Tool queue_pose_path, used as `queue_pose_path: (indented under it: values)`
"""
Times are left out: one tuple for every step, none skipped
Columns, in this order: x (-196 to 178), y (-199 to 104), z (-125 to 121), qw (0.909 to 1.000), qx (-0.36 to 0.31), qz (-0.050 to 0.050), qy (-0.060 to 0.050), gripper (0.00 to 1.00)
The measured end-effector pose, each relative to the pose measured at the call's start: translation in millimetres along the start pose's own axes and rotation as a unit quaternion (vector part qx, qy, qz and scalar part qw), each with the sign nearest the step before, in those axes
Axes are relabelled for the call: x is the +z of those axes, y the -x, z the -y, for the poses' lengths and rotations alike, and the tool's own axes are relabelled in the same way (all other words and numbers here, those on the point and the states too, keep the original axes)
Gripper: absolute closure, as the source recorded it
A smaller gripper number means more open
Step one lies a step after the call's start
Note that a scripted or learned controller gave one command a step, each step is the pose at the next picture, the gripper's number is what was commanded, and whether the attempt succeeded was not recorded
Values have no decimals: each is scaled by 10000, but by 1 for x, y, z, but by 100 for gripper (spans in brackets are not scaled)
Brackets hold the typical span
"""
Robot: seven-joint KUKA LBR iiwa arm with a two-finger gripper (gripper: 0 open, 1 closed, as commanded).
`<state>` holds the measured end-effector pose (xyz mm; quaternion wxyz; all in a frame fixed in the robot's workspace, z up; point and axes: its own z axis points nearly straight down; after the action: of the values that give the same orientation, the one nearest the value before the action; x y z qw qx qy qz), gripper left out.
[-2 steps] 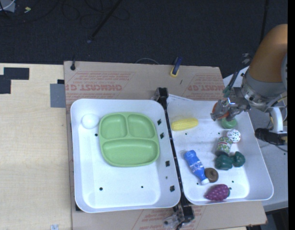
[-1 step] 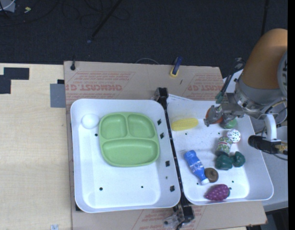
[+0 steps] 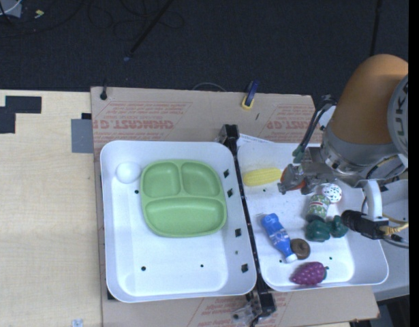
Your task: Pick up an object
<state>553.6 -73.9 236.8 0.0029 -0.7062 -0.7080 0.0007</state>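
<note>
The yellow corn (image 3: 262,177) lies far-left in the right bin (image 3: 373,268), just left of the pincer (image 3: 294,180) (spread or not, I cannot tell); probably light, stiff, best gripped across its middle

The plate (image 3: 182,198) is light green and the ball (image 3: 127,172) is white. The bottle (image 3: 277,236) is blue, the corn (image 3: 262,177) yellow, the grapes (image 3: 308,273) purple.

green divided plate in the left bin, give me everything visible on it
The green plate is a light green, rounded-rectangle tray that looks like matte plastic. It has three compartments: two smaller ones at the far side, one wide one at the near side, all bare. It lies flat and upright on the left bin floor, centre-right. A white ball sits near its far-left corner.
</note>
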Motion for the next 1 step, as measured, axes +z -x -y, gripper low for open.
queue_pose_path:
  values:
    - [0, 2, -3, 10000, 20, 10, 15, 100]
